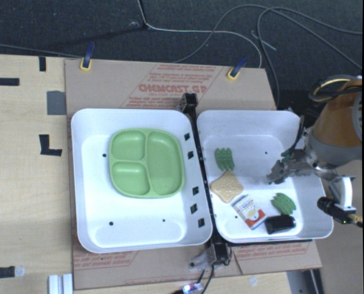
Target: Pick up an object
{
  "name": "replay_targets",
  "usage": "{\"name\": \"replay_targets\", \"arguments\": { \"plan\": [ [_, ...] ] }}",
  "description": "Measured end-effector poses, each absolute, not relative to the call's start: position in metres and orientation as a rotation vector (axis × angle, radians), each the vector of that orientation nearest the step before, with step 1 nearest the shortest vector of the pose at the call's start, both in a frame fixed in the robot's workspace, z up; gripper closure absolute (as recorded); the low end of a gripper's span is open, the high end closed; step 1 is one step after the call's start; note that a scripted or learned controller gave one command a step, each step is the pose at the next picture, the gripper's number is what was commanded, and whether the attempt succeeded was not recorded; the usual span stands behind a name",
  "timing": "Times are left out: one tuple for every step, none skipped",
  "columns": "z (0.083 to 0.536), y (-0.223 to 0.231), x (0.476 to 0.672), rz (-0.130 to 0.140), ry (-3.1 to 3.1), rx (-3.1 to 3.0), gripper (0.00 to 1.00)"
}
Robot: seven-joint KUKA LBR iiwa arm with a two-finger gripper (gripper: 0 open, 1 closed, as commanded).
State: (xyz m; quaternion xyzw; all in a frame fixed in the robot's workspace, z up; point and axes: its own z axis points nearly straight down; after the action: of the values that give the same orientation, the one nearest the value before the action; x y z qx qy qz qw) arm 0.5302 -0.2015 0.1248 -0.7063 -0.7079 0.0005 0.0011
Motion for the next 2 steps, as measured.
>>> {"name": "replay_targets", "arguments": {
  "plan": [
    [0.184, -0.193, 0.531, -0.003, -2.226, -2.221, 1.0],
    [0.229, -0.199, 0.534, -0.002, -2.225, -2.222, 1.0]
  ]
}}
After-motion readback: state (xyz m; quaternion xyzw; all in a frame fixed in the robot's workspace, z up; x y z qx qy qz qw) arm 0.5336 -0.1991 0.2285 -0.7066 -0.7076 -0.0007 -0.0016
